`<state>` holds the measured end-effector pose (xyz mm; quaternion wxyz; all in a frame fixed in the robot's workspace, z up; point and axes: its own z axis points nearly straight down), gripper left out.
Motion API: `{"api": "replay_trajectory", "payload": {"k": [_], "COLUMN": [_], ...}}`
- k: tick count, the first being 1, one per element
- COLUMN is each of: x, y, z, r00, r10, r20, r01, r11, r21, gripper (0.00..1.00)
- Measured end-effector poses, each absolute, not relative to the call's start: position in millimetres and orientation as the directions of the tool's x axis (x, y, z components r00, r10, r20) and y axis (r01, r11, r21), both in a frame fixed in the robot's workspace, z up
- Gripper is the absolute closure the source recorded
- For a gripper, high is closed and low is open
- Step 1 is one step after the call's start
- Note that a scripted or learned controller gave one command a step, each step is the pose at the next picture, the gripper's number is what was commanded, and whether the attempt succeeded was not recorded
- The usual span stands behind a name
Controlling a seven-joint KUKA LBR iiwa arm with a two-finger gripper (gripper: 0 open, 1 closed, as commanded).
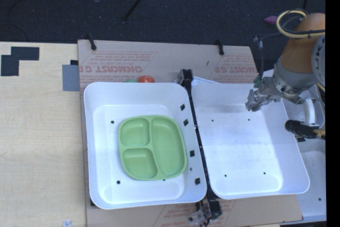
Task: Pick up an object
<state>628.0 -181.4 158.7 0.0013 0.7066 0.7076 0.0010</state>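
**Green plate in the left bin, gripper over the right**

Lying flat in the left bin (pixel 101 114): a green plate (pixel 152 147) with three compartments, set a little right of the bin's middle and near the divider between the two bins. Poised over the far right corner of the right bin (pixel 249 167): the gripper (pixel 255 102), well apart from the plate and with nothing seen between its fingers; too small and dark to tell whether spread or pressed together. Behind it, reaching in from the right, the grey arm (pixel 297 69) with its orange band and a loop of yellow cable. Beyond the left bin's far rim, partly hidden, a small red thing (pixel 145 80) on the cardboard sheet (pixel 159 61) under both bins. Underneath all, the pale wooden worktop (pixel 37 141).
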Motion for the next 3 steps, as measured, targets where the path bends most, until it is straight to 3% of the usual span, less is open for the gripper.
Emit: {"api": "replay_trajectory", "payload": {"k": [1, 3], "x": [628.9, 580.7], "y": [-182, -86], "z": [212, 205], "r00": [-0.002, -0.003], "r10": [1.0, 1.0], "r20": [-0.001, 0.003], "r01": [1.0, 1.0], "r11": [0.002, 0.003], "r21": [0.004, -0.006], "gripper": [1.0, 1.0]}}
